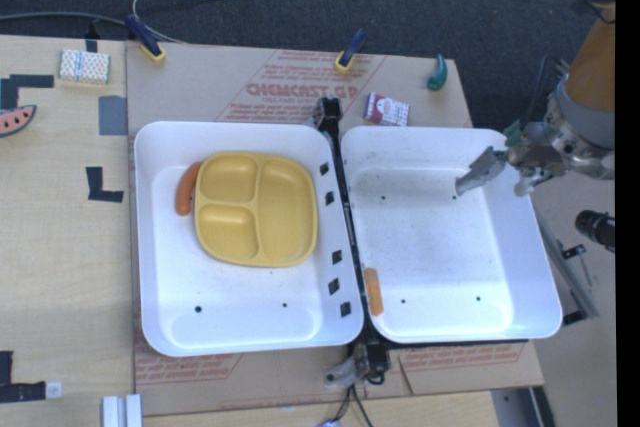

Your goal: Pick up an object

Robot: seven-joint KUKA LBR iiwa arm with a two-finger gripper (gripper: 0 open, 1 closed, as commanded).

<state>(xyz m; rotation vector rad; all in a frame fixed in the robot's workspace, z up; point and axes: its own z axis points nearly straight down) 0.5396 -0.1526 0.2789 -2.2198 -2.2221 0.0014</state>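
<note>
Carrot, small and orange, lies well down-left of the open, empty claw, against the right bin wall. It looks light, stiff and smooth; gripping across its narrow middle seems best.

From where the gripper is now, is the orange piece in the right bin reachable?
Probably yes. The gripper hovers at the right bin's far right corner, nothing lying between. But the orange piece lies tight against the left wall, which may crowd the fingers.

Smooth, glossy yellow plastic divided plate in a white plastic bin; beneath the bin, matt brown cardboard on a pale wood-look bench.
</note>
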